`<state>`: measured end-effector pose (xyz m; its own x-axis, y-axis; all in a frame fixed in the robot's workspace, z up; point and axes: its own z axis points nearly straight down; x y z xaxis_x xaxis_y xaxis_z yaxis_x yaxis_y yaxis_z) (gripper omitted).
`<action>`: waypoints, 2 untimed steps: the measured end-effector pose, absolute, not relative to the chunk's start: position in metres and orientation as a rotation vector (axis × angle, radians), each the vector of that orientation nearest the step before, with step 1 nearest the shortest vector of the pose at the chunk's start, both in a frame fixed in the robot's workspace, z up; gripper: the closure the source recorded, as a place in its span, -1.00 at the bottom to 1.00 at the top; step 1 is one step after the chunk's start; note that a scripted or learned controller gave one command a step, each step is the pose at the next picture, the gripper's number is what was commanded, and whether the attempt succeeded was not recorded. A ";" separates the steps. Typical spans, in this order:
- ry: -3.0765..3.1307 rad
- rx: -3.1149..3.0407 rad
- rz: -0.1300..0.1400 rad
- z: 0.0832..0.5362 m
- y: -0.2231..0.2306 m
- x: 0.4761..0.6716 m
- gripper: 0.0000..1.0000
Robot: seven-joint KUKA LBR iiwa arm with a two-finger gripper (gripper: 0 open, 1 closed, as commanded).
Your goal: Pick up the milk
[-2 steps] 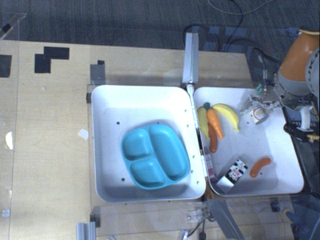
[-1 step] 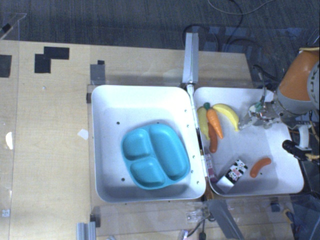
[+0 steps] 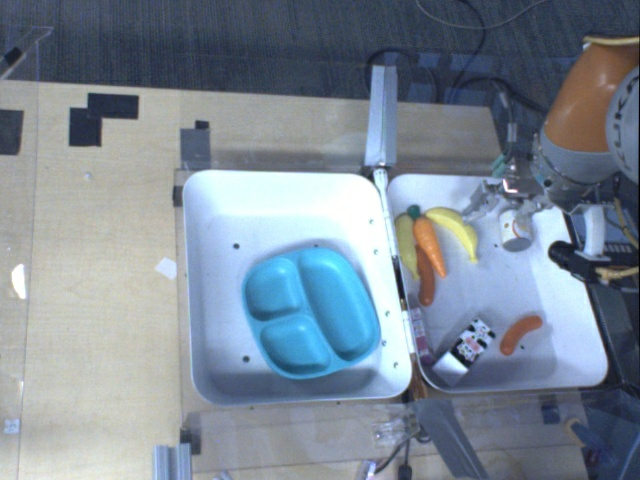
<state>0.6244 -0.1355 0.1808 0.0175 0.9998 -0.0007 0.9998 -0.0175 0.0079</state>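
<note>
Milk carton (image 3: 470, 346) lay on its side near the front edge of the right bin (image 3: 575, 363), long axis slanted from lower left to upper right; which end was the top could not be told. White body with black cow-like patches, one darker face turned toward the bin's front-left corner. Just beside the divider between the bins, with a thin dark-red object (image 3: 418, 333) along the wall to its left. Orange sausage-shaped toy (image 3: 520, 334) near, to the right, apart from the carton.

Gripper (image 3: 512, 203) poised over the rear of the same bin, well apart from the carton and behind it. State of jaws: could not be told, the metal parts too small and cluttered. Nothing seen between them. Small round grey object (image 3: 516, 231) just below the gripper.

Carrot (image 3: 430, 247), banana (image 3: 455, 231) and a yellow-green item (image 3: 405, 238) clustered at the rear left of the right bin, between gripper and divider. Blue divided plate (image 3: 312, 311) in the left bin (image 3: 230, 218).
</note>
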 end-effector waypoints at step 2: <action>2.111 2.319 0.008 0.235 -0.085 0.619 -1.00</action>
